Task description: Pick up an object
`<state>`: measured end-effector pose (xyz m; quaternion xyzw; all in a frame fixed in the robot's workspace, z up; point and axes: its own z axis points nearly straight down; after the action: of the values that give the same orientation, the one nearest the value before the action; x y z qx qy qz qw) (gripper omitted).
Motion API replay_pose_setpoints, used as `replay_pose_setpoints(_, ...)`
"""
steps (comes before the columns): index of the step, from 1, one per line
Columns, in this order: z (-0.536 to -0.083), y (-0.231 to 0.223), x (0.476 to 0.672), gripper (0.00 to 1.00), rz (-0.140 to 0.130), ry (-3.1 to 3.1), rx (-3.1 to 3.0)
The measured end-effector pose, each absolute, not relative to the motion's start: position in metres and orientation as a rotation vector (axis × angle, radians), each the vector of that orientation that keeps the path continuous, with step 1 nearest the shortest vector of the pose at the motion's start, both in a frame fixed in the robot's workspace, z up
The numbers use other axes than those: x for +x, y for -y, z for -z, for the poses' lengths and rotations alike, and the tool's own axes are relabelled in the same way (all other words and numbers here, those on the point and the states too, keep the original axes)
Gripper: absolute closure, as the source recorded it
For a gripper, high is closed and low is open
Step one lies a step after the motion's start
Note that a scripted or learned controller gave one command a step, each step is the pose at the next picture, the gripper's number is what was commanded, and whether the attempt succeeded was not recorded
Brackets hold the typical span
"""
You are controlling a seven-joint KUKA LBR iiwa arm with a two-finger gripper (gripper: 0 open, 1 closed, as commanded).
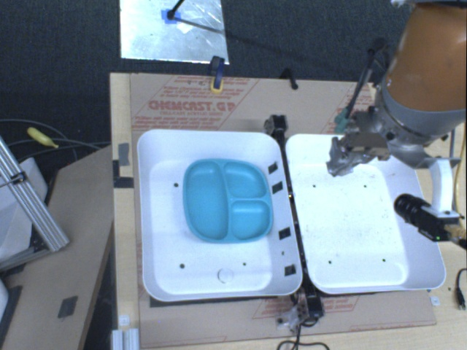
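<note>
- Arm (430, 57) cropped at frame's upper right.
- Gripper (341, 163) over right bin (365, 268), upper-left corner; opening: can't tell.
- Blue divided plate (226, 200) in left bin (164, 268), long axis roughly horizontal.

You see a light blue divided plate (225, 210) in the left white bin (157, 217), a speckled right white bin (365, 261), and red-lettered brown cardboard (197, 100) at the far side.

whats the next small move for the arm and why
Probably swing the gripper left across the divider toward the blue divided plate. It hangs over the right bin, while the plate, the likeliest thing to pick, lies in the left bin.
</note>
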<state>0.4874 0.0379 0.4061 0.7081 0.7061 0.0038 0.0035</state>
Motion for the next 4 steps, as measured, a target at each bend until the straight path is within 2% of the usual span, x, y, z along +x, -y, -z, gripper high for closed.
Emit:
replay_pose_setpoints(1,-0.343,-0.012,0.491,1.0,0.003,-2.219,2.224)
replay_pose_setpoints(2,-0.383,-0.084,0.487,1.0,-0.01,-2.233,2.208)
replay_pose_setpoints(3,-0.393,-0.051,0.497,1.0,-0.005,-2.218,2.221)
replay_pose_setpoints(4,-0.403,-0.094,0.486,1.0,-0.006,-2.229,2.212)
